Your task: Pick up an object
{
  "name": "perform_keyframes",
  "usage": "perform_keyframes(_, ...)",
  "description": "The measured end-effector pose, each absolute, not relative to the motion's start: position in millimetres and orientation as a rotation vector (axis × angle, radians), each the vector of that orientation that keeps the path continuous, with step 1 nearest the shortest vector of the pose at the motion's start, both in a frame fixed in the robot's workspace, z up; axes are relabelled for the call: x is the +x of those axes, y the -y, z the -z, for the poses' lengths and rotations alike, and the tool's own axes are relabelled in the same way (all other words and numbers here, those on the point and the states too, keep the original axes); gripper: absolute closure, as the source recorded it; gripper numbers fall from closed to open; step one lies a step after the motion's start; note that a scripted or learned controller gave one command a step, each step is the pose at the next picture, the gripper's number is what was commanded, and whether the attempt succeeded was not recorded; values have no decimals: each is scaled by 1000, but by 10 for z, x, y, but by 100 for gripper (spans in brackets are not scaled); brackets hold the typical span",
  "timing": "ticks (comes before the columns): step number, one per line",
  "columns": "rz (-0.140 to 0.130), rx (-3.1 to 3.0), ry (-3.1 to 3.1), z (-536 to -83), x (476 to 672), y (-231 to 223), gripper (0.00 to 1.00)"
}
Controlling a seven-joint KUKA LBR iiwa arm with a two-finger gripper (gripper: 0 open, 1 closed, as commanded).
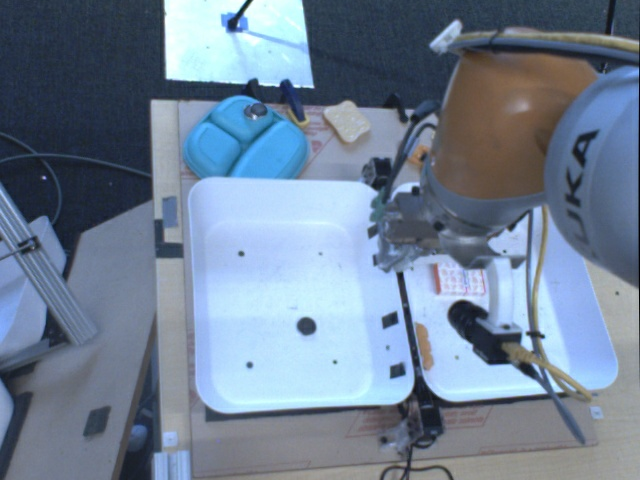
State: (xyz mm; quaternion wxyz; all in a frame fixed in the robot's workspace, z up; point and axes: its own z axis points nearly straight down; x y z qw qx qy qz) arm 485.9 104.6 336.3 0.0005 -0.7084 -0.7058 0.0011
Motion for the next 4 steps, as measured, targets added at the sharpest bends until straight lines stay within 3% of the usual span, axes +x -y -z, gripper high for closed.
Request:
perform_keyframes(1, 19, -2224, 2230, -4470, 4876, -845, 100)
perform_keyframes(2, 0, -2205, 2233, -3863, 5171, -1895, 100)
perform_keyframes(3, 7, -2212, 2234, -4014, 5178, -1834, 100)
perform_keyframes(4, 8, -2235, 2217, -4467, 5230, -924, 100)
